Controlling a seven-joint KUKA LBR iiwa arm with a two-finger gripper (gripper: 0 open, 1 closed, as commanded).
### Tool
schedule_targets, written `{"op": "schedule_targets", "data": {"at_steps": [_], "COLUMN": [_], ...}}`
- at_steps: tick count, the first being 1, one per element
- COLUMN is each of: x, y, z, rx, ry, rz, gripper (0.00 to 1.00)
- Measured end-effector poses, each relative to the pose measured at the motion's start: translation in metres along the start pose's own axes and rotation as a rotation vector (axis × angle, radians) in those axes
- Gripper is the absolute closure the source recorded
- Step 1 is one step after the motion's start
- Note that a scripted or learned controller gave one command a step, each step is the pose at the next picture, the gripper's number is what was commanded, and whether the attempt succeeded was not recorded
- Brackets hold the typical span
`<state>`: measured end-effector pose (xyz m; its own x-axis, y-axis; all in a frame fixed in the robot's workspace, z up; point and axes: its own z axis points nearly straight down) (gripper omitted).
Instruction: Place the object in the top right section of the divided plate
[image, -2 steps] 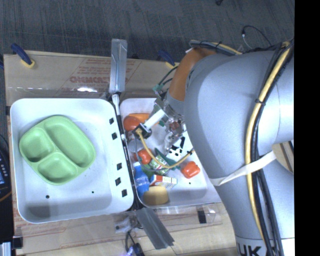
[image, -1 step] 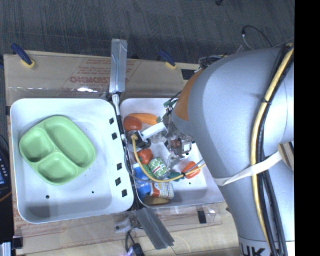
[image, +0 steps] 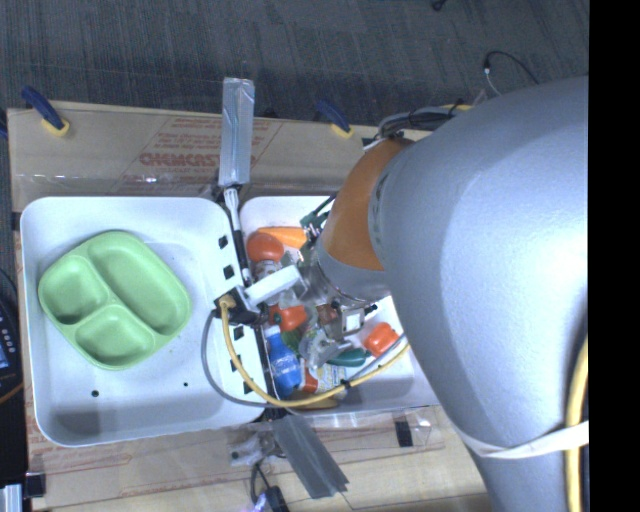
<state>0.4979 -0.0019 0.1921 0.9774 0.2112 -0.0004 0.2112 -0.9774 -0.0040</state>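
A light green divided plate (image: 113, 297) with three sections lies in the left bin (image: 60, 400); nothing lies on it. My gripper (image: 312, 325) is down in the right bin (image: 265, 212), among a pile of small objects, well to the right of the plate. Around it I see an orange piece (image: 272, 243) at the back, a small orange piece (image: 292, 318) beside the wrist, a blue bottle-like object (image: 284, 366) at the front and another orange piece (image: 379, 338) to the right. The arm's body hides much of that bin.
A grey bar (image: 237, 135) stands over the divider between the bins. A yellow cable (image: 240, 365) and a grey hose loop from the wrist across the divider. Blue clamps (image: 45, 108) hold the cardboard backing behind the bins.
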Motion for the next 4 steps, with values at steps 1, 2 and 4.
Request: {"op": "schedule_targets", "data": {"at_steps": [1,2,4], "x": [-0.029,-0.023,-0.007], "y": [0.036,-0.001,-0.074], "z": [-0.114,0.003,0.002], "rx": [-0.003,0.0,-0.002], "ry": [0.0,-0.008,-0.004], "rz": [-0.226,-0.149,-0.256], "gripper": [0.0,0.0,0.0]}}
